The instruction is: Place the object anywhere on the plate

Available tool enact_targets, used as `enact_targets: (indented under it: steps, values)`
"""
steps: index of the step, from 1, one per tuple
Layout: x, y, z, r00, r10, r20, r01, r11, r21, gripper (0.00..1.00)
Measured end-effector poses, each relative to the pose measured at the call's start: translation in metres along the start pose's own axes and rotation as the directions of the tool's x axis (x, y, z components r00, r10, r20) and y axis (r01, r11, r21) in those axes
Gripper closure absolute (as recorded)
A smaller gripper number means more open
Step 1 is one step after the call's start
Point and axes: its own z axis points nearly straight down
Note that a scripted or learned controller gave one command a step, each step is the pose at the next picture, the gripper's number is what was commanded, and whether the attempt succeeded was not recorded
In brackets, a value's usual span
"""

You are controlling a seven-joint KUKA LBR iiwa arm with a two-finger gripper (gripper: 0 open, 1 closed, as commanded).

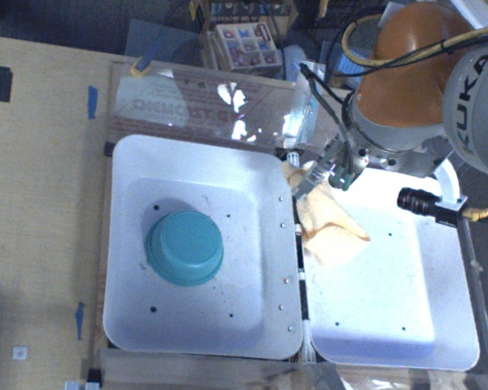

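- Gripper (pixel 320 175) sits at the far inner corner of the right bin, its fingers pinching the top edge of the tan cloth (pixel 329 228), which drapes down from them.
- Right bin (pixel 407 309) is a shallow white tray; the cloth's lower part spreads on its floor close to the wall shared with the left bin.
- Left bin (pixel 210 319) lies beside it, their inner rims touching.
- Teal plate (pixel 185 246), round and deep like an upturned bowl, rests on the left bin's floor, well apart from the cloth.
- Cloth is pale tan and crumpled, still wholly on the right bin's side.
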Motion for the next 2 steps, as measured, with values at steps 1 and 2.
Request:
enact_targets:
  steps: [1, 2]
  values:
    - [0.018, 0.050, -0.006, 0.921, -0.389, 0.006, 0.389, 0.921, -0.003, 1.00]
    - [0.045, 0.087, -0.010, 0.830, -0.557, 0.007, 0.557, 0.830, -0.003, 1.00]
